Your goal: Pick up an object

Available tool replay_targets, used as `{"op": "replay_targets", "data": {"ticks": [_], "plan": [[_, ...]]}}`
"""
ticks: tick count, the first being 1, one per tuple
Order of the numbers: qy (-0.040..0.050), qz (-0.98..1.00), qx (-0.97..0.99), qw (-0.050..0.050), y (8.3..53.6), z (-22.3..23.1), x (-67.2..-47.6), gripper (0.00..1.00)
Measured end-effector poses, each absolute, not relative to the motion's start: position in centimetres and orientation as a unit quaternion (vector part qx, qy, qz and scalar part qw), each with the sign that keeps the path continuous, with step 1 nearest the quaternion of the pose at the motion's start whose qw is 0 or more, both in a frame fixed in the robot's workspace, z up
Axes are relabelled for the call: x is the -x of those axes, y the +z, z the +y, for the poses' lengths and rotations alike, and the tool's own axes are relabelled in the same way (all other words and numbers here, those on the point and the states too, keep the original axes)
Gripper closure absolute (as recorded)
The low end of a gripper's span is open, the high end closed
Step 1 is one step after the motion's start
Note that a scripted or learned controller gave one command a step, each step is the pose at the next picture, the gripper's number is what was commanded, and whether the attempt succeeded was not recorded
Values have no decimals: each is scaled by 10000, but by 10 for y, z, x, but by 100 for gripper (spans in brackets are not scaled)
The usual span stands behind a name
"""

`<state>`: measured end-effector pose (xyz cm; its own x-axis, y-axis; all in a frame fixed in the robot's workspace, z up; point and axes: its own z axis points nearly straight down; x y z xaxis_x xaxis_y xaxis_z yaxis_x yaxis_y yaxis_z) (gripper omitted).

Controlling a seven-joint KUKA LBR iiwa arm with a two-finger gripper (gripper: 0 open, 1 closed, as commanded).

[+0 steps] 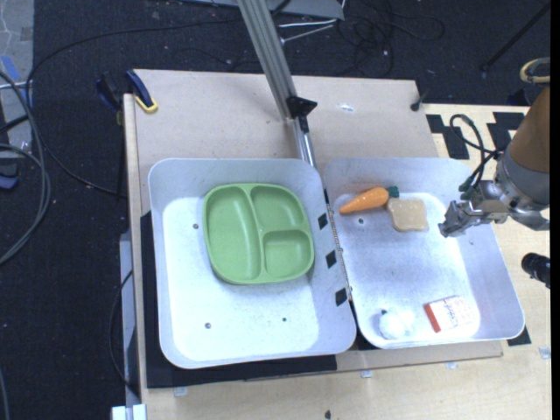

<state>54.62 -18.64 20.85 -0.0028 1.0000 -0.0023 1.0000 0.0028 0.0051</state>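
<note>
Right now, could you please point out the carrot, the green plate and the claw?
carrot (365,200): camera view, middle of its orange body.
green plate (259,233): camera view, central divider ridge.
claw (450,226): camera view, between its fingertips.

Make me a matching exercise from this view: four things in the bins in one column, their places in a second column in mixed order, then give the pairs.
Things:
1. green divided plate
2. toy carrot
3. tan block
4. red-and-white packet

Places:
A. right bin, near front edge
B. left bin
C. right bin, far left part, beside the divider
D. right bin, just right of the carrot

Pairs: 1-B, 2-C, 3-D, 4-A
</note>
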Motion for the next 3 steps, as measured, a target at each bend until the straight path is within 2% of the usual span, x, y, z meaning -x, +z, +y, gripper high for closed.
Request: {"op": "replay_targets", "data": {"ticks": [1,2,3], "plan": [[13,7083,-7059,32,271,-187,-552,100],[9,7081,-7061,26,301,-187,-553,100],[0,7094,-7048,-4,287,-126,-563,100]]}}
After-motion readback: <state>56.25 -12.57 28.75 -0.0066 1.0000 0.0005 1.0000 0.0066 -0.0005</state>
